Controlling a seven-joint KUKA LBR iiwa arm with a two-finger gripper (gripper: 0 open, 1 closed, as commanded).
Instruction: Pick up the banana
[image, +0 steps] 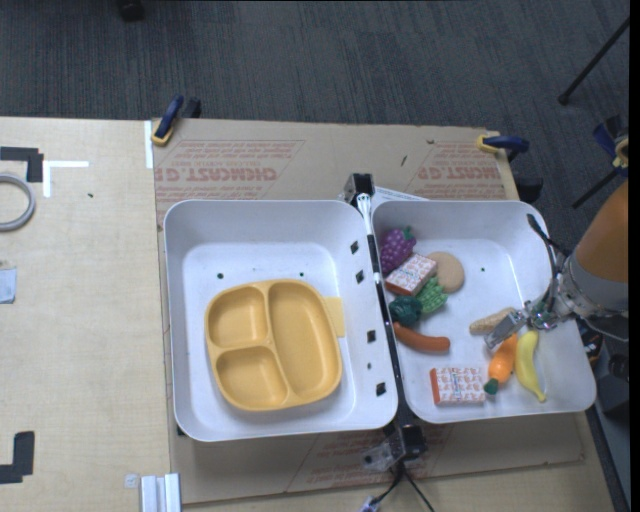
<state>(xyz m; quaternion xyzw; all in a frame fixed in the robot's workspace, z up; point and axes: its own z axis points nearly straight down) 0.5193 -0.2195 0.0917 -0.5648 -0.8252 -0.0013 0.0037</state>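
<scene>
The yellow banana lies in the right bin, near its front right corner, pointing towards the front edge. An orange carrot rests against its left side. My gripper is low in the bin, just above the banana's upper end and next to a tan bread-like piece. The grey arm with its orange band comes in over the bin's right wall. Nothing is seen lifted off the bin floor.
The right bin also holds purple grapes, a red-and-white box, a tan round piece, green broccoli, a sausage and another small box. A yellow divided plate sits in the left bin.
</scene>
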